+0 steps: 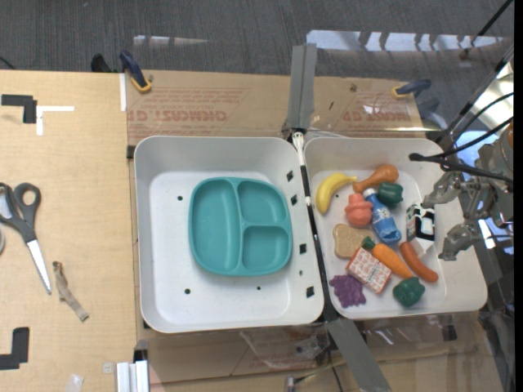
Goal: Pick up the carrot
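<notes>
Carrot [391, 260] lying aslant in the right bin [458, 296], near the middle of a crowded heap, green top toward the left. Touching or just beside it: an orange-red sausage-like piece [418, 263] on the right, a blue bottle [384, 223] on the far side, a slice of bread [349, 239] and a red-and-white packet [369, 271] on the left, a green piece [409, 291] on the near side. Banana [333, 190], drumstick [376, 176] and purple grapes [349, 290] farther off. Gripper [448, 219] poised at the right edge of the bin, well apart from the carrot, nothing between its fingers, which look spread. Left bin [155, 243] holding a teal divided plate [241, 225]; scissors [29, 227] far left on the bench. Tight neighbours likely to hinder a clean grasp
</notes>
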Tool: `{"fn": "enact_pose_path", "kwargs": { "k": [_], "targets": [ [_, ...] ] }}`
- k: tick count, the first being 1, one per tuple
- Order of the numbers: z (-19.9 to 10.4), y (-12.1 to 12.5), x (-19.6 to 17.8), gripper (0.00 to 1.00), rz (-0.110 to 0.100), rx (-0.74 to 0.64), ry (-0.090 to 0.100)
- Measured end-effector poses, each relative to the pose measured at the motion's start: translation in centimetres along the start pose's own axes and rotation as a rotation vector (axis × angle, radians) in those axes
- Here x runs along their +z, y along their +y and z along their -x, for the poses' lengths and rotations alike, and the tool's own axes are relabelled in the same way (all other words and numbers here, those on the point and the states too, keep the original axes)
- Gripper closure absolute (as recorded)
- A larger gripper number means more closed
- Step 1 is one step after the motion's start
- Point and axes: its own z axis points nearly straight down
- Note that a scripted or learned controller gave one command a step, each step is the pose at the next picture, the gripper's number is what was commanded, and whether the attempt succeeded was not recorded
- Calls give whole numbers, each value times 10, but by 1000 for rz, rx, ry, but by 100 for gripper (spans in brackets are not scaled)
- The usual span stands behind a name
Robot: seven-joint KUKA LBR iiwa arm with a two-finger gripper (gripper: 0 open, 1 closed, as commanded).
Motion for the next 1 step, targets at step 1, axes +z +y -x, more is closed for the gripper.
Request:
{"fn": "enact_pose_path", "kwargs": {
  "k": [1],
  "targets": [
    [-13, 42, 153, 0, 0, -11, -1]
  ]
}}
